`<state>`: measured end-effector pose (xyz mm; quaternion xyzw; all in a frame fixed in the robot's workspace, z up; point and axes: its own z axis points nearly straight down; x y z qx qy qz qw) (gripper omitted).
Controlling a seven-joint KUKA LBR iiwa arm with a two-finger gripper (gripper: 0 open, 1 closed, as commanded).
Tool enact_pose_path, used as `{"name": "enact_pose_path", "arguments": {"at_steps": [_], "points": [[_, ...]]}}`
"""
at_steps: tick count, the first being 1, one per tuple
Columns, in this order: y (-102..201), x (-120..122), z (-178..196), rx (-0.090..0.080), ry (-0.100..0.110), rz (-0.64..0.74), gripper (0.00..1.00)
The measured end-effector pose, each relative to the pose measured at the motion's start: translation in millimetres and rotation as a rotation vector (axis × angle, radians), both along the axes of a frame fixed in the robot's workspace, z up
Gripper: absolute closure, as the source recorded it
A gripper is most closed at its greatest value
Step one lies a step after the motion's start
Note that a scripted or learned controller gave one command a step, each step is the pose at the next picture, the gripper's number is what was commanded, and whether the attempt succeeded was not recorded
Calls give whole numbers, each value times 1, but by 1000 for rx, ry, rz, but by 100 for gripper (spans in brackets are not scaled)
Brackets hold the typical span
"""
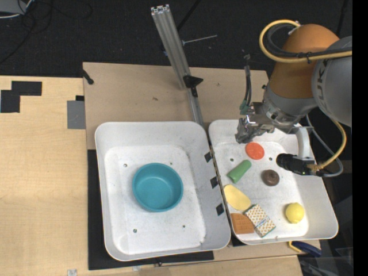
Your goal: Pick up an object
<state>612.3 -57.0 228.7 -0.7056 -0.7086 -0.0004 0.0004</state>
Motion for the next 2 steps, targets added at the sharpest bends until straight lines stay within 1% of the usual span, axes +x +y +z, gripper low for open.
{"name": "enact_pose_path", "arguments": {"at_steps": [1,2], "points": [[59,-17,-3,0,1,0,100],[107,-27,-12,0,1,-1,100]]}}
